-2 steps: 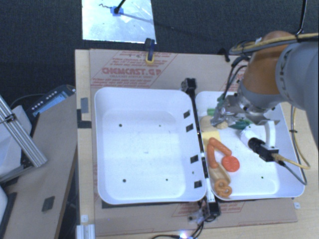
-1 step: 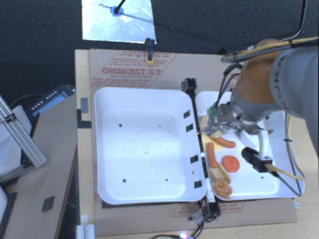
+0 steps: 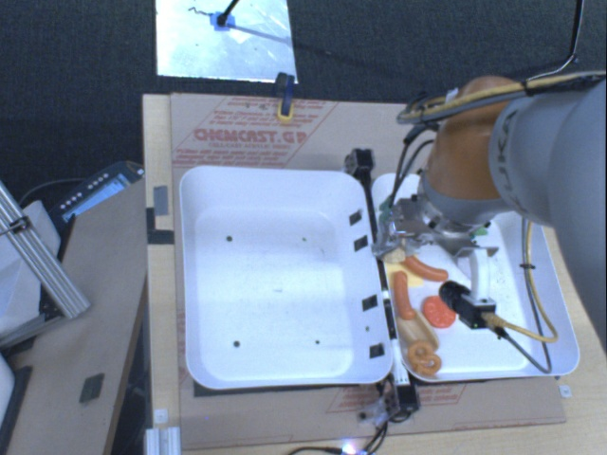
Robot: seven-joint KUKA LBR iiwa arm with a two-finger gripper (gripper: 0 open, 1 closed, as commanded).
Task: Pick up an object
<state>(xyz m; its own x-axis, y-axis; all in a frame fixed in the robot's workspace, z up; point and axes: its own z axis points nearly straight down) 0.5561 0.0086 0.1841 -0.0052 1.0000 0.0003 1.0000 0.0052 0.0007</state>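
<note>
Hovering my gripper [image 3: 396, 245] beside the sausage [image 3: 424, 270] near the right bin's [image 3: 555, 344] left wall; grip state unclear.

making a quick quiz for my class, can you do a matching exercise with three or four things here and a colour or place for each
Things:
1. left bin
2. round slice
3. clamp
4. pretzel-shaped piece

Descriptions:
A. red, lying in the right bin
B. yellow and dark, on the far edge of the cardboard
C. white, on the side away from the arm
D. orange-tan, at the near end of the right bin

Pairs: 1-C, 2-A, 3-B, 4-D
</note>
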